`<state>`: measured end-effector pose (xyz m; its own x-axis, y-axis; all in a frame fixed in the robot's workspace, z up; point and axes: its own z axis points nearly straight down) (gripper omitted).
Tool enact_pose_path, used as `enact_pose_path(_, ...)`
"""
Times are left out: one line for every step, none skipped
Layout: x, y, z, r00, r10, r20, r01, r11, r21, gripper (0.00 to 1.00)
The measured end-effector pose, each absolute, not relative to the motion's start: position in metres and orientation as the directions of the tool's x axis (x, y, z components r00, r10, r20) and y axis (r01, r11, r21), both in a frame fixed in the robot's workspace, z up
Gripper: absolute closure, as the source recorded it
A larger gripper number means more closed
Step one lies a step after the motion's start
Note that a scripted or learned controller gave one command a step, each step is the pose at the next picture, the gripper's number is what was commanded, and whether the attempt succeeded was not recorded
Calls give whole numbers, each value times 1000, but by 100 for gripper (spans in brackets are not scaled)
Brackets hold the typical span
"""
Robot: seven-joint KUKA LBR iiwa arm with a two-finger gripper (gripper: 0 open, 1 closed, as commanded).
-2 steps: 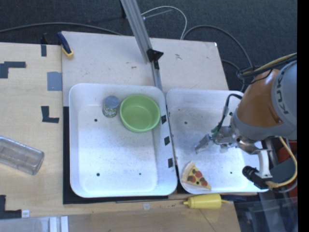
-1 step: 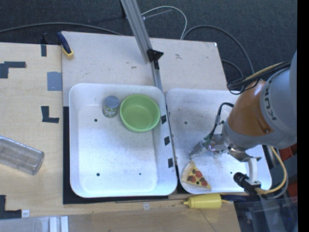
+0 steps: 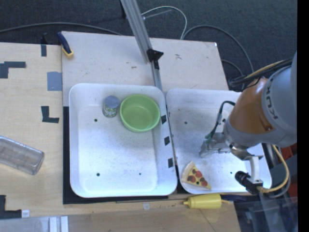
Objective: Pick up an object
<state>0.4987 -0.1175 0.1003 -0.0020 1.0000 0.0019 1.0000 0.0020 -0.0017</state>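
Gripper (image 3: 208, 149) low in your right bin (image 3: 193, 103).
You cannot tell its finger state; pizza slice (image 3: 195, 176) lies apart, nearby.

Green bowl (image 3: 140, 112) and small jar (image 3: 110, 106) sit in the left bin (image 3: 116, 178); gripper (image 3: 208, 150) hangs over the right bin (image 3: 193, 110), pizza slice (image 3: 195, 176) near it.

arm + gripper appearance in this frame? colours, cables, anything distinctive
Arm: bulky rounded grey casing with a wide orange band above the wrist. Gripper: small, grey metallic. A dark cable loops beside the wrist, and a yellow cable curves along the lower right.
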Motion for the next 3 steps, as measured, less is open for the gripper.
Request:
enact_pose_path(494, -115, 144, -1, 1000, 0, 1000, 1, 1, 100)
enact_pose_path(502, -112, 190, -2, 1000, 0, 1000, 2, 3, 100)
enact_pose_path(503, -112, 242, -2, 1000, -1, 1000, 2, 4, 100)
